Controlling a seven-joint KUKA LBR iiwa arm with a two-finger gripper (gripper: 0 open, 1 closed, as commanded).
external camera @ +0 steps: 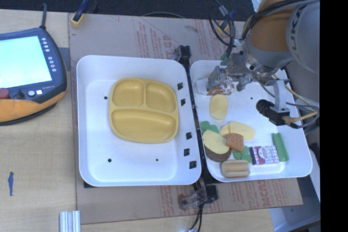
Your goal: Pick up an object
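Overhead, the gripper [225, 80] is hanging low at the far end of the right-hand shallow white bin [296, 167], over a small white-and-orange object [220, 88]; whether it is open or closed I cannot tell, and nothing is visibly held. Just toward the near side of it, a pale yellow oval food piece [218, 106] is lying with its long axis running near to far. More toy foods are clustering nearer the front. A yellow divided plastic plate [144, 110] is sitting in the left white bin [92, 171].

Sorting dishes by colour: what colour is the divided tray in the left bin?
Yellow tray, camera view.
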